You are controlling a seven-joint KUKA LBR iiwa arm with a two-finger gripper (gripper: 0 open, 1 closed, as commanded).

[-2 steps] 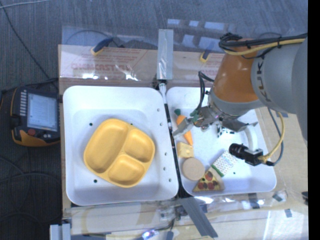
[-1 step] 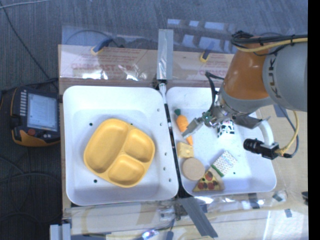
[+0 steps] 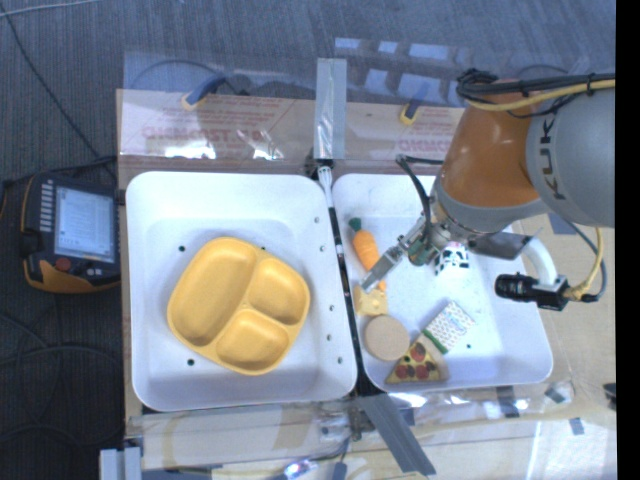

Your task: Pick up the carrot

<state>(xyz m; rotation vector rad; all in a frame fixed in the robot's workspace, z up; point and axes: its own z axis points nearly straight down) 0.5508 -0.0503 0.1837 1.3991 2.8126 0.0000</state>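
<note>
2 bins. Right bin (image 3: 520, 363), nearest: pizza slice (image 3: 418, 366), round cookie (image 3: 384, 337), wrapped packet (image 3: 447, 325) with print too small to read. Gripper (image 3: 385, 264) fingers look slightly apart, not clamped on anything; carrot (image 3: 365, 248) just beside fingertips, far side. Arm (image 3: 500, 158) lettering "KU", cut off. Left bin (image 3: 150, 268): yellow tray (image 3: 238, 303).

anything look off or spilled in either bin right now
Nothing stands out. The carrot lies intact near the left wall of the right bin, with the gripper low beside it. The yellow plate sits flat in the left bin, at a slight turn.
</note>
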